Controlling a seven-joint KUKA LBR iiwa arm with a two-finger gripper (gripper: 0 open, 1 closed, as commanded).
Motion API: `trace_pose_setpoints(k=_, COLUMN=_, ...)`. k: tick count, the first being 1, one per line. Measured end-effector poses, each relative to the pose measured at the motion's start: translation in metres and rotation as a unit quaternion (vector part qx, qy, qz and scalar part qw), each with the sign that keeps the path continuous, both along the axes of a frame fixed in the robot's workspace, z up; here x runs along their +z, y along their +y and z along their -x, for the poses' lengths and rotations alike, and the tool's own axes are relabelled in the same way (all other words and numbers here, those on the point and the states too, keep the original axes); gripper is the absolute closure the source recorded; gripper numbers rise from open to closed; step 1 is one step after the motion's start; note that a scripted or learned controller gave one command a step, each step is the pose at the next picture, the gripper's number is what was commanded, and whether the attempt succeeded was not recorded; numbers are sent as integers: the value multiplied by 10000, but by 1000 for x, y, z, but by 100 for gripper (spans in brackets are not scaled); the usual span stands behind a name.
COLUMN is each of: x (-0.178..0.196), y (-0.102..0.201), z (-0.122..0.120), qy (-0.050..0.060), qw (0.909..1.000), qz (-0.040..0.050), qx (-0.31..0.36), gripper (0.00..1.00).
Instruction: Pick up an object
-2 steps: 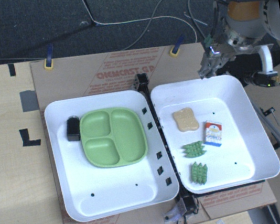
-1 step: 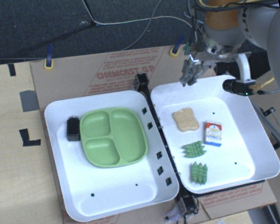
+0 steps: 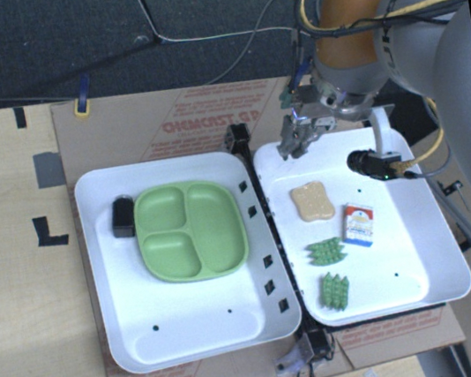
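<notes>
Wooden counter point(image 3: 20, 291) with a cardboard sheet point(image 3: 197, 118) under two shallow white plastic bins, dark carpet behind. Pincer point(image 3: 297, 139) hangs over the far-left corner of the right bin point(image 3: 428, 267), grey arm with orange band point(image 3: 361, 5) coming in from the right. Finger state: cannot tell, too small and dark at this angle; nothing visibly between them.

Nearest the camera, well below the pincer: small green knobbly plastic piece point(image 3: 334, 290), upright-ish. Just above it, a second green leafy-looking piece point(image 3: 325, 253), lying flat. Right of that, a small red, white and blue carton point(image 3: 359, 226), tilted. Closest to the pincer, just below it: tan bread-shaped slice point(image 3: 312, 202), apart from the fingers. All four loose on the bin floor, none touching the pincer.

Left bin point(image 3: 126, 336), well left and below the pincer: light green three-compartment plastic tray point(image 3: 191, 231), with a small black block point(image 3: 122, 216) touching its left edge.
</notes>
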State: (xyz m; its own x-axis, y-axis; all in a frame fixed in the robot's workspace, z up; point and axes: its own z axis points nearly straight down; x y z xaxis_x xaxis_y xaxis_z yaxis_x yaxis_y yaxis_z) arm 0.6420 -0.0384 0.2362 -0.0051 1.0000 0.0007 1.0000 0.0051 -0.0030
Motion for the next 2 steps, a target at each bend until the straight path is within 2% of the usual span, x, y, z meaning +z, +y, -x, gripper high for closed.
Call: trace_pose_setpoints(k=2, x=-3, y=92, z=12, qy=0, qw=10000, qz=3, qx=2, gripper=100)
